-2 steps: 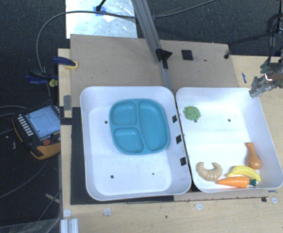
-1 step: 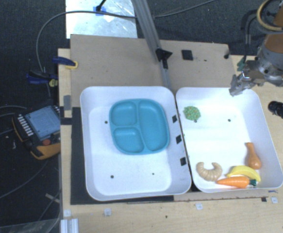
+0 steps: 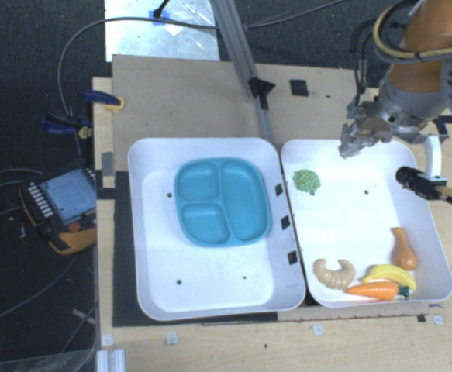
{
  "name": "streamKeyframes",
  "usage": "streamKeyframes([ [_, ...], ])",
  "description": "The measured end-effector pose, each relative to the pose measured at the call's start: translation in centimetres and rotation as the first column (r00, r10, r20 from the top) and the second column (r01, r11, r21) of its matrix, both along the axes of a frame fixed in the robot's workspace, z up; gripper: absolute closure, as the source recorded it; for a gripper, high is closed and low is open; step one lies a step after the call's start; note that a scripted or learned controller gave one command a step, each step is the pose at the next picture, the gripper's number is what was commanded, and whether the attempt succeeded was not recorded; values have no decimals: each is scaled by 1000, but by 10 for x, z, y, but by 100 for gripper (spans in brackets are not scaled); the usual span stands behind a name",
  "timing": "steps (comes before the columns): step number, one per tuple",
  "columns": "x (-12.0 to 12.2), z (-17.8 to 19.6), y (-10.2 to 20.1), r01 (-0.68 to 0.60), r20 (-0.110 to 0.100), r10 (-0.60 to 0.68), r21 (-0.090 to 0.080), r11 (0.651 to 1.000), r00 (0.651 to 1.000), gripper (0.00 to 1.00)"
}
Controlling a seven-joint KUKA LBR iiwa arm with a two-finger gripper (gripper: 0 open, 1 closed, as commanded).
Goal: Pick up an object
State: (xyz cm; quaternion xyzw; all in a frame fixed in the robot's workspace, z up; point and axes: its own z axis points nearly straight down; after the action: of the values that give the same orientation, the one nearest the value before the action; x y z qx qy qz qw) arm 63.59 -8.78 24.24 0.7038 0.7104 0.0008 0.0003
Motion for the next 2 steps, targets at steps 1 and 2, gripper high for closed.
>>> streamKeyframes([
  [1, 8, 5, 58, -1, 1, 1, 0, 1000, 1000, 100],
  [2, 15, 4, 118, -2, 2, 2, 1, 1000, 1000, 100],
])
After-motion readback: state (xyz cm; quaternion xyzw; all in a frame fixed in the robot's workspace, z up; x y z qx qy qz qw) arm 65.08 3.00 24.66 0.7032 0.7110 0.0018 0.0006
